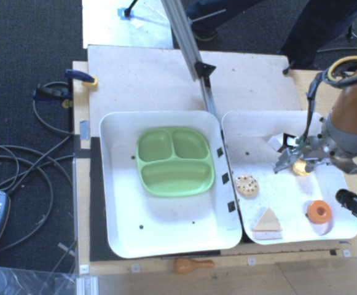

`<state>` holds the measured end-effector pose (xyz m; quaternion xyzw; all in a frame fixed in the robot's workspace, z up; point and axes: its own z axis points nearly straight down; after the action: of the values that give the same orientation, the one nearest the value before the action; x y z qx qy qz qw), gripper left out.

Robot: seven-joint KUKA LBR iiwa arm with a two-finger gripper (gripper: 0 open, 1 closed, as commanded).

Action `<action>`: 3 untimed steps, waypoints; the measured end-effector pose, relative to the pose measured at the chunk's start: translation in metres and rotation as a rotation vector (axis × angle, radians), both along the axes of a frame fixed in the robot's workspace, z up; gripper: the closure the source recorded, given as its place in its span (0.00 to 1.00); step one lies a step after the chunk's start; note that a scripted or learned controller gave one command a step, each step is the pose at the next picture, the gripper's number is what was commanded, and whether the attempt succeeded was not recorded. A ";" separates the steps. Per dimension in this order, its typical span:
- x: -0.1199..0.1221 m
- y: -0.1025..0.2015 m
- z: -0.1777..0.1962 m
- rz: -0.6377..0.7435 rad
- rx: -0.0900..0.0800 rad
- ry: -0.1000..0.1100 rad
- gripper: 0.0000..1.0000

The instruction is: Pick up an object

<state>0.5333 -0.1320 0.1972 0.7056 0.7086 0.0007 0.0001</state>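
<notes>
The right bin (pixel 246 128) holds a round speckled cookie (pixel 247 185), a tan wedge-shaped sandwich slice (pixel 268 220), an orange ring-shaped piece (pixel 319 212) and a small yellow object (pixel 301 168). My gripper (pixel 290 160) hangs low over the right bin's upper middle, reaching in from the right. The yellow object lies right against its lower right side; whether it is gripped I cannot tell. A small pale scrap (pixel 274 142) lies just above and left of the gripper. The left bin (pixel 113 183) holds a green divided plate (pixel 174 161).
A slanted metal pole (pixel 184 32) comes down from the top and ends at the wall between the bins. A tan wooden piece (pixel 193 264) lies on the bench in front of the bins. Cables (pixel 24 165) and a blue clamp (pixel 80 77) sit at the left.
</notes>
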 end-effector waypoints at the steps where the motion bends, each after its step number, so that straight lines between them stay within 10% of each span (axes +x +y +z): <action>1: 0.000 0.000 0.000 -0.002 0.000 -0.001 0.00; 3: -0.005 0.001 -0.104 -0.005 0.001 0.006 0.00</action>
<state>0.5282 -0.1315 0.0934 0.7073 0.7069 -0.0013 -0.0023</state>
